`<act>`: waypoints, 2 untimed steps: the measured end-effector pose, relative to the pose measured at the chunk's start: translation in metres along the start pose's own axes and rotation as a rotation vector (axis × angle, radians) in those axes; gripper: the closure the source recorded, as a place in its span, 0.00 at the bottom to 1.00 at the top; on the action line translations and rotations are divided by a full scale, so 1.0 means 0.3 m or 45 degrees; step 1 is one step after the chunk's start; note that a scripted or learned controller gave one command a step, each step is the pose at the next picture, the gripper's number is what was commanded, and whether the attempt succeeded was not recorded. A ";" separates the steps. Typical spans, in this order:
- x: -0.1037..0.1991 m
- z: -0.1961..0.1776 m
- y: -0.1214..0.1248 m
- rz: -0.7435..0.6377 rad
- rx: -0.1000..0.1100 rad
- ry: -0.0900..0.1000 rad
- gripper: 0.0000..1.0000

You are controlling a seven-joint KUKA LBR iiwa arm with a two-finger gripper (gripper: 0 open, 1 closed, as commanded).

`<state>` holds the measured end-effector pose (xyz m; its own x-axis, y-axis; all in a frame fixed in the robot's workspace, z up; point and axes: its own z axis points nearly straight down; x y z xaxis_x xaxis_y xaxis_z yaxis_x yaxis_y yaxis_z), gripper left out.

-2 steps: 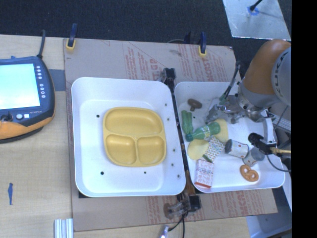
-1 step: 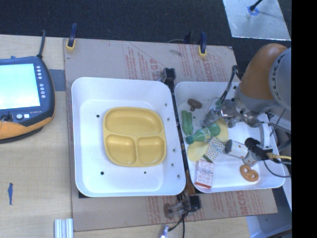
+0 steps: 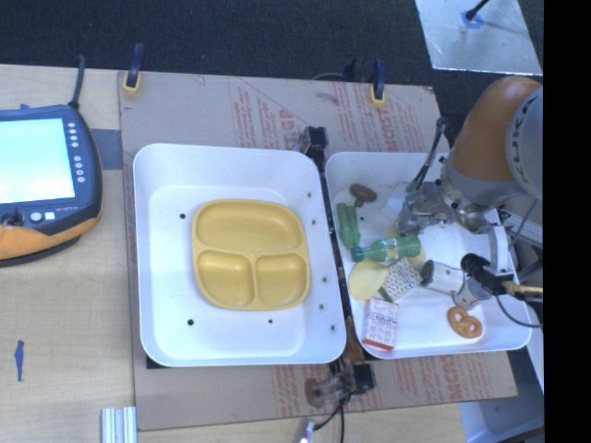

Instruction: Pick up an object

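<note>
Left bin: holds a yellow three-compartment tray, lying flat near the middle. Nothing else in it.

Right bin: cluttered. At its 9 o'clock side, a green bottle lies along the wall. Just beside it, toward the centre, a green-and-clear bottle lies on its side. A pale yellow round piece sits below these, touching a patterned packet. At 7 o'clock, a red-and-white packet rests over the rim. At 5 o'clock, a brown pretzel-shaped piece. At 11 o'clock, a small brown object, shape hard to make out. A white cylinder with a black end lies right of centre.

Arm: gripper is low over the bin's upper middle, just above the clear bottle. The jaws are lost among metal and cables; cannot tell whether they are apart or together. The arm's orange band hides the bin's 1 o'clock corner.

Tabletop: a teach pendant at 9 o'clock, cut off by the frame edge. Clamps pin the cardboard sheet at 12 o'clock.
</note>
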<state>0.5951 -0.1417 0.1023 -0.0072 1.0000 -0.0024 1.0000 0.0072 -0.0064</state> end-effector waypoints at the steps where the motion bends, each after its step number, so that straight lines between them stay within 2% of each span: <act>1: 0.029 0.038 -0.185 0.002 -0.002 0.003 1.00; 2: 0.028 0.037 -0.184 0.003 -0.004 0.002 0.00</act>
<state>0.5397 -0.1337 0.0916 -0.0052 1.0000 -0.0006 1.0000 0.0052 -0.0034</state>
